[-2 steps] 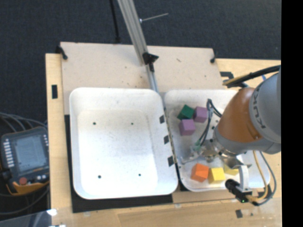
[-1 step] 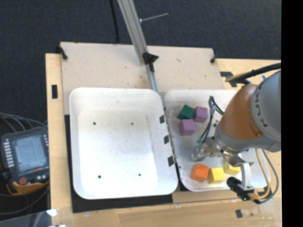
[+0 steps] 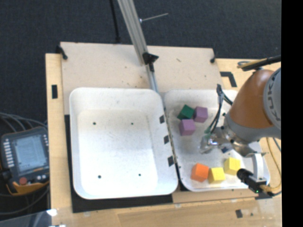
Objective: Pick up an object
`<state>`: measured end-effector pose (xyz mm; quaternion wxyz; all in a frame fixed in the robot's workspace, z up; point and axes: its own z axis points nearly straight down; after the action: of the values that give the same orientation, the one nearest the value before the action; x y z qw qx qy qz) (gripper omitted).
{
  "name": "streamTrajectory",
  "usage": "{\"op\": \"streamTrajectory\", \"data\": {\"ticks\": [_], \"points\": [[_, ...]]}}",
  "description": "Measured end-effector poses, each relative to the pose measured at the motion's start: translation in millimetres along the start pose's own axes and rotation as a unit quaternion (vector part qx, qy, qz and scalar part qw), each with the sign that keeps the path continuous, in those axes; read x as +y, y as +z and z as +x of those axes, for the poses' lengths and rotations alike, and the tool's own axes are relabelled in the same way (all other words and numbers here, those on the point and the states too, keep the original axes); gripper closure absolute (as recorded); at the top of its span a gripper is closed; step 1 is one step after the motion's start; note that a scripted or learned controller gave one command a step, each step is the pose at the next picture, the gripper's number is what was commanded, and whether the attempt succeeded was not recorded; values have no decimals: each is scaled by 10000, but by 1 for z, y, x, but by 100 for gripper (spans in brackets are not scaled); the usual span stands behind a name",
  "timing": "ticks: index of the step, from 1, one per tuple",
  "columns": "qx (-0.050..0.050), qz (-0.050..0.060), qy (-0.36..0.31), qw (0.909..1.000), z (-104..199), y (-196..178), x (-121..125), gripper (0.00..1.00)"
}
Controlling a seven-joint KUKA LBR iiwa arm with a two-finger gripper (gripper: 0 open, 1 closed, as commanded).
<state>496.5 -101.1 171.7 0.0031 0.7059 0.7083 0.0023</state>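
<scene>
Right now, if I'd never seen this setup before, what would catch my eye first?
Probably the big grey arm with its orange band, reaching in from the right over the right-hand bin. Next, the bright blocks in that bin: a green block and two purple blocks near the far end, then an orange block and two yellow blocks along the near edge.

Even, diffuse overhead illumination is observed across the bench; no hard-edged shadows are cast. The white surfaces of the left bin and right bin are rendered bright, close to overexposure, so that surface detail is largely lost. The surrounding dark floor is reproduced dim and grainy. Overall sharpness is moderate; fine edges are softened by low resolution. A slight sheen is seen on the arm's orange band. Edge distortion is not evident.
</scene>
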Motion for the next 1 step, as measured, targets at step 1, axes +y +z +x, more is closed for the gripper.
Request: {"op": "streamTrajectory", "data": {"ticks": [1], "points": [[-2,-3,-2,10000,-1,-54,3,100]]}}
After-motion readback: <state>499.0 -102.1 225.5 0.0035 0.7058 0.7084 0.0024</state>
